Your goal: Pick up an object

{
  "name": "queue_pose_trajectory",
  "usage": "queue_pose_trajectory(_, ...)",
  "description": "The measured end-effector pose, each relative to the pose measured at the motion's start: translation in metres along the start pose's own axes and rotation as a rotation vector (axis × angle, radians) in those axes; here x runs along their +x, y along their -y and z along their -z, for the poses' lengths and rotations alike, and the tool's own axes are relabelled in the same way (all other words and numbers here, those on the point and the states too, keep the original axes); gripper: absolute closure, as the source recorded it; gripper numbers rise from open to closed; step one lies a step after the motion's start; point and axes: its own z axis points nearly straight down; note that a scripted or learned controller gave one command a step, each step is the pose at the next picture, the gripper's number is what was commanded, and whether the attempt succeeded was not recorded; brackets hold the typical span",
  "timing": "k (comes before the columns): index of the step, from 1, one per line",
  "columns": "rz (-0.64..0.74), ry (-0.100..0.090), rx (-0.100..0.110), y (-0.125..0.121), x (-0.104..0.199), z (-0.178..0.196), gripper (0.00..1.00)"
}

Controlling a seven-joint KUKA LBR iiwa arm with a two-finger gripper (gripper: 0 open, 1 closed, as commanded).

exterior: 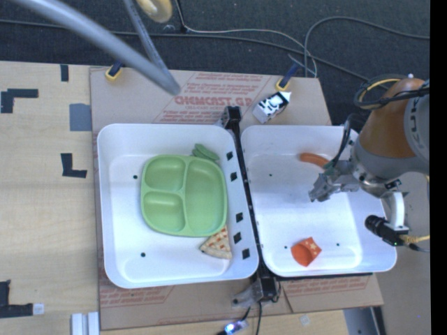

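Note:
My gripper (323, 190) hangs low over the right bin (279, 145), near its right middle, with the orange-banded wrist above it. An orange carrot-like stick (313, 159) lies just up and left of the fingers, apart from them. A red-orange chunk (306, 251) rests near the bin's front edge, well below the gripper. In the left bin (115, 187) sits a green divided plate (185, 194), with a pizza slice (218, 244) at its lower right and a small green piece (205, 151) at its top right.
A black divider with clips (241, 187) runs between the two bins. A grey tripod leg (105, 30) crosses the upper left. Cables and a small black-and-white tag (271, 105) lie behind the bins on the cardboard.

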Motion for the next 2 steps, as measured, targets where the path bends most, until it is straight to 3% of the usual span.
queue_pose_trajectory(2,0.0,0.002,-0.002,-0.016,-0.007,0.103,1.0)
